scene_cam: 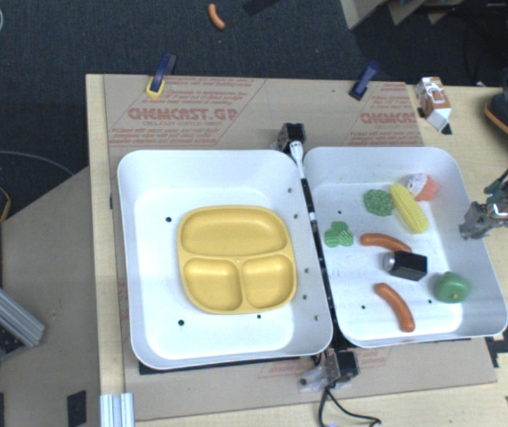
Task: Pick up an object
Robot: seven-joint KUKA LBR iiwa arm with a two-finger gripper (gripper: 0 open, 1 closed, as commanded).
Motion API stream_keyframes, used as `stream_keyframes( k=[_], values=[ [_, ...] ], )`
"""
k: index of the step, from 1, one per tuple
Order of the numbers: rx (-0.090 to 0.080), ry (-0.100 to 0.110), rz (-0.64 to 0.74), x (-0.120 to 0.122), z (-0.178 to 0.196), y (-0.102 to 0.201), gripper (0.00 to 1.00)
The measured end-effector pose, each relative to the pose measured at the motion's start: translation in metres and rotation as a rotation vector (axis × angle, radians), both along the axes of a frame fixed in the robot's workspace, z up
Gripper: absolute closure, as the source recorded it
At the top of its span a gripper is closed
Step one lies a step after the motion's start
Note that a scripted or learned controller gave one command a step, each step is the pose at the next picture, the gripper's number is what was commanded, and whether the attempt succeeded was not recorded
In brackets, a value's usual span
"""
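Black block (407,264) partly overlapping sausage (385,241)

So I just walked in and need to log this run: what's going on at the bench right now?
A pick-up trial is under way, with nothing grasped yet. The gripper sits at the right edge of the right bin, apart from the items. That bin holds a corn cob, broccoli pieces, two sausages, a black block and a green ball. The left bin holds a yellow divided tray.
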State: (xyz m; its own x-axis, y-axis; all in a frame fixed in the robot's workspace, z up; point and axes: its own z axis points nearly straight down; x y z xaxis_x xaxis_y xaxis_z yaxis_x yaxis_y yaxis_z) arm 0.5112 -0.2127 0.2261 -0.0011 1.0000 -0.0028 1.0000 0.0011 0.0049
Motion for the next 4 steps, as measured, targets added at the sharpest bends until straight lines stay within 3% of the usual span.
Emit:
stream_keyframes(
  k=[4],
  values=[
    [0.004,0.003,0.006,0.018,0.004,0.236,1.00]
  ],
)
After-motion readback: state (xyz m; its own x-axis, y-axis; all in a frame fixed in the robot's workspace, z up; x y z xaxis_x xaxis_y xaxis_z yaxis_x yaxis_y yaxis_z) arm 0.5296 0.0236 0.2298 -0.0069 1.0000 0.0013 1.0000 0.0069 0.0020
